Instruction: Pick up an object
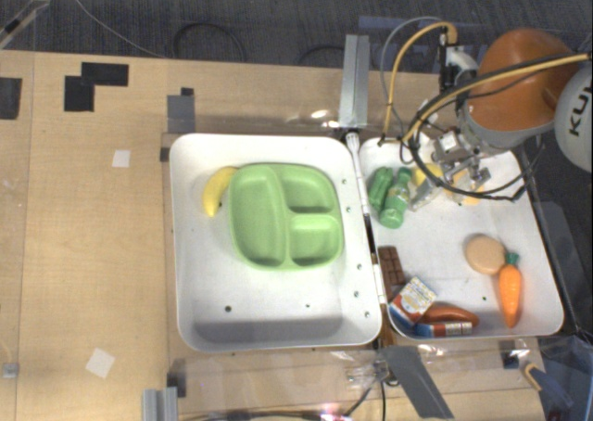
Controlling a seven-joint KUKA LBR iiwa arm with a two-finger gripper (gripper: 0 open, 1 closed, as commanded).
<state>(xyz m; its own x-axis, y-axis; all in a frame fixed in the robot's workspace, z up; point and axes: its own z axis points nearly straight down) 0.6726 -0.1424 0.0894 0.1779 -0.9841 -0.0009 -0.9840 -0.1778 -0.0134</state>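
Note:
The right bin (443, 232) holds a green bottle (387, 195) lying at its upper left and a tan round piece (485, 253) beside an orange carrot (510, 289) at the right. A brown chocolate bar (390, 268), a small colourful box (414, 299) and a red tube (447, 317) lie along its lower left. My gripper (456, 167) hangs over the bin's upper part, just right of the green bottle, amid cables. A bit of yellow (422, 178) shows between the gripper and the bottle; what it is cannot be told.
The left bin (269, 308) carries a green divided plate (283, 215) with a yellow banana (217, 191) at the plate's left edge. The arm's orange band (514, 76) looms over the right bin's top right corner. A metal divider (363, 215) separates the bins.

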